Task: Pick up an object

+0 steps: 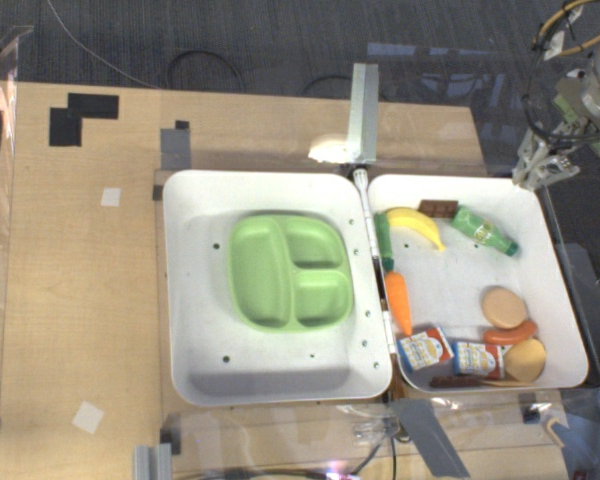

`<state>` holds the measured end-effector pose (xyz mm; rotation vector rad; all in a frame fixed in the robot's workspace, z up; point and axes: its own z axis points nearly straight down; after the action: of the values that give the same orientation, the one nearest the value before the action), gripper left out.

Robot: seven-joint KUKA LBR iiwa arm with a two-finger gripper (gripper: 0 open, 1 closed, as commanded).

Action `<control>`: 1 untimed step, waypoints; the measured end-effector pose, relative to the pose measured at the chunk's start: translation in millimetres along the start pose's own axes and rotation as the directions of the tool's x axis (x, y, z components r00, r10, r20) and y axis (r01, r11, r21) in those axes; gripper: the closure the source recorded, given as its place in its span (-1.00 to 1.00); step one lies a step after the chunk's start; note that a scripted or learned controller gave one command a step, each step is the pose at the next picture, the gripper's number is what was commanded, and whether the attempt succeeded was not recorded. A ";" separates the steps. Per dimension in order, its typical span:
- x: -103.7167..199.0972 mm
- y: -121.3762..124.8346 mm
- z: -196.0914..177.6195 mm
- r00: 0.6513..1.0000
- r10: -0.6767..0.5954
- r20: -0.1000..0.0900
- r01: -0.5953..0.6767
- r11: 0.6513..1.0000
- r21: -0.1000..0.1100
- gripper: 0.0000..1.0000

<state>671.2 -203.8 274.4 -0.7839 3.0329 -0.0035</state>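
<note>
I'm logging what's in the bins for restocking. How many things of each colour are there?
Green: 3, the divided plate, the bottle, the cucumber
Yellow: 1, the banana
Orange: 1, the carrot
Brown or tan: 3
Red: 1
Printed cartons: 2
Total: 11

The arm enters at the upper right corner, its wrist wrapped in looping cables. The pincer [546, 168] hangs below the wrist, pale fingers [528, 167] pointing down and leftward, slightly spread with a visible gap and nothing between them.
</note>
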 end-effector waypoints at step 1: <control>8.4 3.9 -13.0 0.954 -0.299 0.000 0.299 0.954 -0.003 1.00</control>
<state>661.9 -204.5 287.4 -1.2339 2.8807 -0.0018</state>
